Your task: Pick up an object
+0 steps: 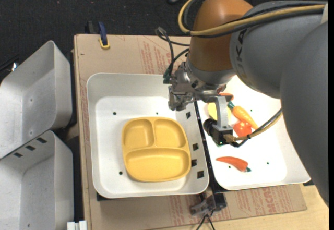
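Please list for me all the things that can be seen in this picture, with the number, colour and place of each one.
left bin: 1, white, left side of the bench
right bin: 1, white, next to the left bin
divided plate: 1, yellow, in the left bin
chili pepper: 1, red, right bin, near its front edge
carrot: 1, orange, right bin, middle
red piece: 1, red, right bin, close beside the carrot; kind unclear
yellow piece: 1, yellow, right bin, partly hidden
cardboard sheet: 1, brown, under both bins
arm: 1, grey with orange band, reaching in from the right
end effector: 1, dark, over the left bin's far right corner
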Available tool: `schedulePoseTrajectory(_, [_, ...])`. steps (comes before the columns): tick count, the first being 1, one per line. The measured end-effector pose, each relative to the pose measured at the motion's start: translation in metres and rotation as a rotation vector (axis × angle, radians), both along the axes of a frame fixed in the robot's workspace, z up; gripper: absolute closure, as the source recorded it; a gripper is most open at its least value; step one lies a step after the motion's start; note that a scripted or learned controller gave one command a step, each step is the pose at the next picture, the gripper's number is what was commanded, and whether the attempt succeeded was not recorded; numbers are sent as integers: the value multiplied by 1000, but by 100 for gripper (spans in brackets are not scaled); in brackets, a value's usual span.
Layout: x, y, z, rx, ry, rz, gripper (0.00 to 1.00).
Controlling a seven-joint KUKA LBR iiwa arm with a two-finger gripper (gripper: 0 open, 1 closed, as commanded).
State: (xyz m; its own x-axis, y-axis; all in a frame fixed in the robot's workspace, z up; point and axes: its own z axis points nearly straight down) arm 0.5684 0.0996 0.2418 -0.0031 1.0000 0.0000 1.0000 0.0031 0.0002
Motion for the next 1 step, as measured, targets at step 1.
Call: schedulePoseTrajectory(1, [0, 0, 0, 0, 1, -1, 0])
